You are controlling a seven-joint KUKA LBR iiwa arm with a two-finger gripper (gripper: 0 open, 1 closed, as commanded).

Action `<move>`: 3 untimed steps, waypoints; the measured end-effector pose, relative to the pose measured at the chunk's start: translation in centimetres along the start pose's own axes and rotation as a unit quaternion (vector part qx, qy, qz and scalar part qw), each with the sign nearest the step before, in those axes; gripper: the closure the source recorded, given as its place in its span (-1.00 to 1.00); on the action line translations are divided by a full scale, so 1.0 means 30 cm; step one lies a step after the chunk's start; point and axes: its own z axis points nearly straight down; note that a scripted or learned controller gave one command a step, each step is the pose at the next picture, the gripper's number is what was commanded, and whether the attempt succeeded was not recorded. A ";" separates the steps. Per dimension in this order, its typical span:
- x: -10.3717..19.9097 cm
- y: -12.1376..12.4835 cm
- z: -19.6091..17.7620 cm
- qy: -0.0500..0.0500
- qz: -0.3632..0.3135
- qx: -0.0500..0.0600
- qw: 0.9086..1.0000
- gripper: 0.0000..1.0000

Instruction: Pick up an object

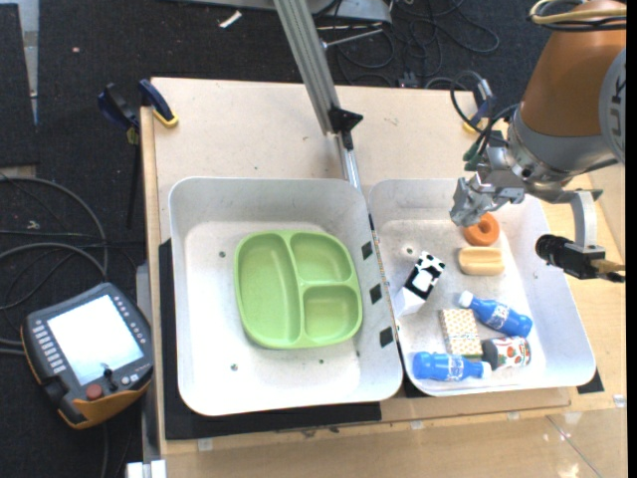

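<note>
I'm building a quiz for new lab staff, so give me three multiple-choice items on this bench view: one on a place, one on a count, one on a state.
1. Where does the green divided plate lie?
A. in the left bin
B. in the right bin
C. on the floor

2. How many blue bottles lie in the right bin?
A. none
B. two
C. four

3. How does the gripper stand relative to the orange ring?
A. far off, over the left bin
B. just above and beside the ring
C. resting on the green plate

Answers:
1. A: the plate sits inside the left bin.
2. B: one bottle lies near the bin's middle, another by its near edge.
3. B: the gripper hangs close at the ring's upper left.
</note>
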 end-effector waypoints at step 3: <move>0.536 -0.132 0.038 0.000 0.000 0.000 1.000 1.00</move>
